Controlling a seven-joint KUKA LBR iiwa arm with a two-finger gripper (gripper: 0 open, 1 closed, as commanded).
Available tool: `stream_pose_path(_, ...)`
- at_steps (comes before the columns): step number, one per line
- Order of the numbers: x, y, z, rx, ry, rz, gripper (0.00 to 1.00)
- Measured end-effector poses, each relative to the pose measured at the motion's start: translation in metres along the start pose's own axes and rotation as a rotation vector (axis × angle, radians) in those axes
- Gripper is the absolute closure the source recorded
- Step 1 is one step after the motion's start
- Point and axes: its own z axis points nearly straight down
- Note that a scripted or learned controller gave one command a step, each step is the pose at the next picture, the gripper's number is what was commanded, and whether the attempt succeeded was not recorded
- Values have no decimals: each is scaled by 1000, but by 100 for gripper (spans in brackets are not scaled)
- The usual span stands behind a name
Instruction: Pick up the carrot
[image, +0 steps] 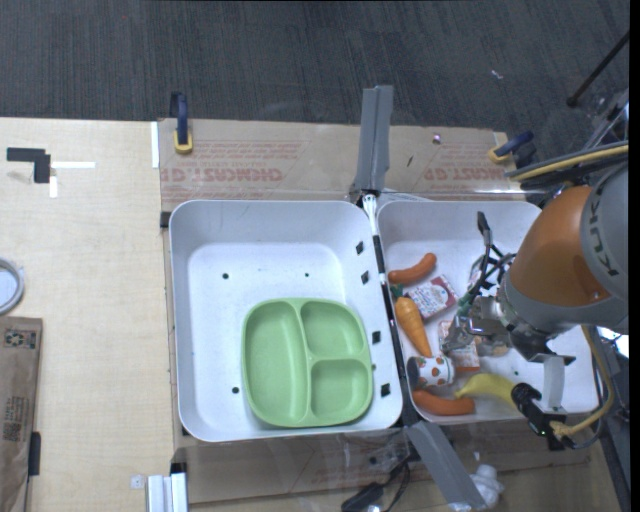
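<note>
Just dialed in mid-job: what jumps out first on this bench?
The green divided plate sits alone in the left bin, the biggest block of colour. The right bin is crowded: the carrot lies near its left wall, a sausage above it and a banana near the front. The arm, orange-banded, hangs over that bin, with its gripper just to the right of the carrot.

Two shallow white bins are set side by side on the bench. In the left white bin (200, 300) a green three-compartment plastic plate (308, 361) is placed toward the near right. In the right white bin (440, 222) an orange tapered carrot (411, 325) is laid near the left wall, behind a yellow banana (487, 385).
</note>
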Motion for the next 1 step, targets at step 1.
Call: stream_pose_path(1,83,17,-84,-4,-1,404,100)
